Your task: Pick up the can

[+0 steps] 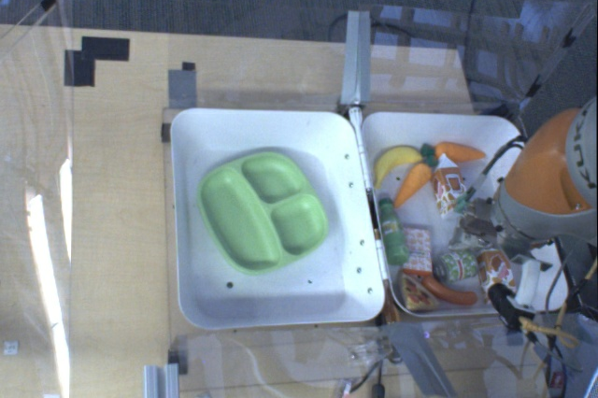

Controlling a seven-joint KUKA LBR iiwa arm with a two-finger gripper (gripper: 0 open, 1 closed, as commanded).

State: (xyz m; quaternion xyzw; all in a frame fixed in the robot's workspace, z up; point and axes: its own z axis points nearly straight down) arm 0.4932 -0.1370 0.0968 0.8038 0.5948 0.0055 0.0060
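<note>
Can: the green-labelled can (456,264) lies on its side in the right bin (486,123), low in the clutter, touching a red-and-white packet (417,248) on its left.
Gripper: the gripper (479,226) hangs just above and a touch right of the can, under the orange-banded wrist (551,167).
Claw state: I can't tell from here; dark metal blurs into the clutter.
Key relation: the can sits just below-left of the claw; its long axis runs roughly left to right across the bin.
Neighbours: a second small can (495,270) sits hard against its right end, a sausage (448,293) just below.
Left bin: green divided plate (264,211).
</note>
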